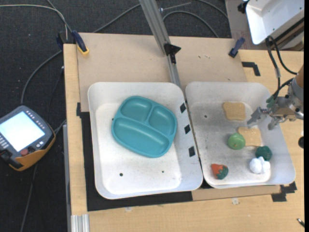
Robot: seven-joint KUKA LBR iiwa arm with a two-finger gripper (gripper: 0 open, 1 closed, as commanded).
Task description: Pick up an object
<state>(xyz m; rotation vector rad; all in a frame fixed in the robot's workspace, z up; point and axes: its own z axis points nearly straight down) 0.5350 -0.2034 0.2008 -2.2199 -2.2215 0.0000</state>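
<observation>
The right bin [212, 95] holds several small objects: a tan bread slice [234, 111], a second tan slice [252, 137], a green apple [236, 141], a dark green piece [263, 152], a white piece [258, 166] and a red strawberry [219, 171]. My gripper [263, 121] hangs over the bin's right side, just above and to the right of the second tan slice. It is open, with one finger [254, 119] pointing left and down, and I see nothing between the two.
A teal divided plate [144, 125] lies in the left bin [140, 180]. A slanted metal pole [157, 18] crosses the bench behind the bins. A handheld pendant [21, 137] rests on the floor at left, with cables around it.
</observation>
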